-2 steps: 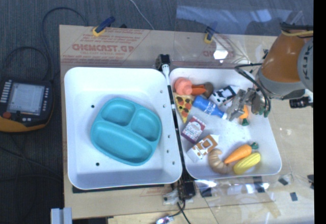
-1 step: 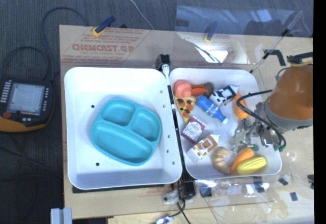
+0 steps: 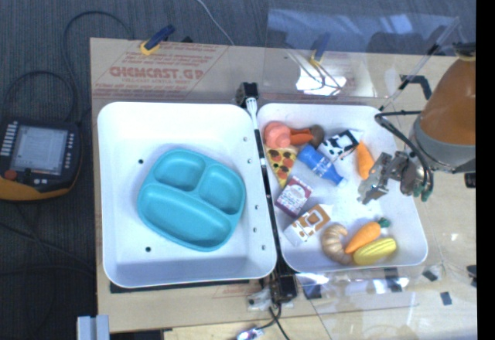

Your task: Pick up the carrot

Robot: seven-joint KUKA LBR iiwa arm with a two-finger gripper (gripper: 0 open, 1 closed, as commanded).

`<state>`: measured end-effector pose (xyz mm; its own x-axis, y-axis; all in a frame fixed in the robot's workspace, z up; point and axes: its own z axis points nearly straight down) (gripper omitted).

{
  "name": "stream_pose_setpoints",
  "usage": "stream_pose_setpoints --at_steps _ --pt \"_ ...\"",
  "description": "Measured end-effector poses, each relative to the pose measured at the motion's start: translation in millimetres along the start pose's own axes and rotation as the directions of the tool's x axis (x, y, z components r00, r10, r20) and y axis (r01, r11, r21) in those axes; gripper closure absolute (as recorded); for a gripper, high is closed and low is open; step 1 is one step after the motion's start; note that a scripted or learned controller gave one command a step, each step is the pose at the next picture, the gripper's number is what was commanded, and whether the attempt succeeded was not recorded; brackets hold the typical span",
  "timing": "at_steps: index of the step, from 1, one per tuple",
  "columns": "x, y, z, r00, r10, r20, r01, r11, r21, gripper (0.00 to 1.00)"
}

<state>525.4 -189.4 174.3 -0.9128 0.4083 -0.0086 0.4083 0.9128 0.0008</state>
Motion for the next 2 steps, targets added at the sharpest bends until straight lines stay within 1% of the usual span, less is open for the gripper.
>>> stream_pose_setpoints --at_steps 1,2 --pt "-18 -28 82 0.984 -0.176 0.003 0.176 0.984 -0.003 1.0" --pt "-115 14 84 0.956 -0.294 0.011 0.294 0.956 0.003 1.0"
